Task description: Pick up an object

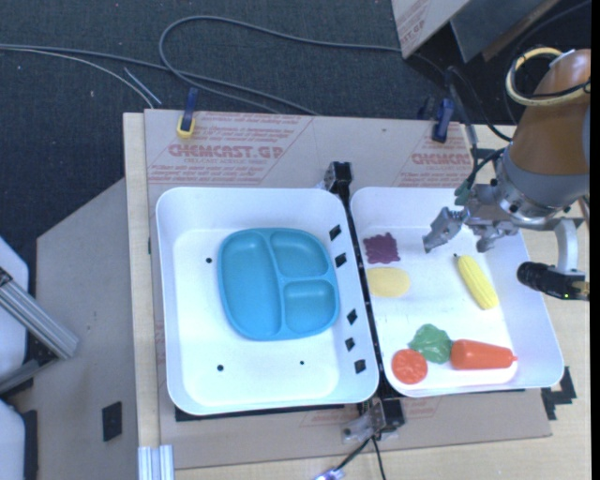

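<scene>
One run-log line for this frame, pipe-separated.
pincer: open, nothing held | position: above right bin, near corn | blue tray: in left bin

Bright even overhead light; white bins (187, 375) near overexposed; soft shadows; slightly soft focus, mild grain.

We see a dark grey carpet (75, 103) under the bench, with thin cables (234, 42) looping across it at the top. A brown board (244, 141) printed in red covers the benchtop, held by blue clamps (188, 111) at its far edge. A cardboard box (422, 21) sits beyond.
</scene>
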Robot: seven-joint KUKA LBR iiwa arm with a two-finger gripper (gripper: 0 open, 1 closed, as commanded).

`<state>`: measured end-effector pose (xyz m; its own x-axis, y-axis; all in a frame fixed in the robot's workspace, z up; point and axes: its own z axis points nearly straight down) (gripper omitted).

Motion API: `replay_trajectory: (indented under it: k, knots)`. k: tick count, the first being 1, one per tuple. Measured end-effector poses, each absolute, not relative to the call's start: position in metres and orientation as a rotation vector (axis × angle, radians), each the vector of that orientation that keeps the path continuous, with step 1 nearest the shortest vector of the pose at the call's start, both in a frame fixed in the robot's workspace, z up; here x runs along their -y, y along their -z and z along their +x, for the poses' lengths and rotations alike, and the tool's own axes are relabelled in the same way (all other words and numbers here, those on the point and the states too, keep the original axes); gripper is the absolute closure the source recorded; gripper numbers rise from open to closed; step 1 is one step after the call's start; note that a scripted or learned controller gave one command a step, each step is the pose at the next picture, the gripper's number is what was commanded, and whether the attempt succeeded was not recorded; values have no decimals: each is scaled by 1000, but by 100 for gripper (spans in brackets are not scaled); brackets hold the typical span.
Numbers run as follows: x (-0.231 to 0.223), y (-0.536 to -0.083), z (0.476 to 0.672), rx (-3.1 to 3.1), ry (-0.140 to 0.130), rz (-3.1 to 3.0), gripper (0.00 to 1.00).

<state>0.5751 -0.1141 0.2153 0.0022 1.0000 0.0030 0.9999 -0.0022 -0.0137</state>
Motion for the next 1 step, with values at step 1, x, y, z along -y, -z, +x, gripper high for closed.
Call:
replay_trajectory:
  k: [1]
  knots:
    - [114,-222,578,2221,0,-2220,0]
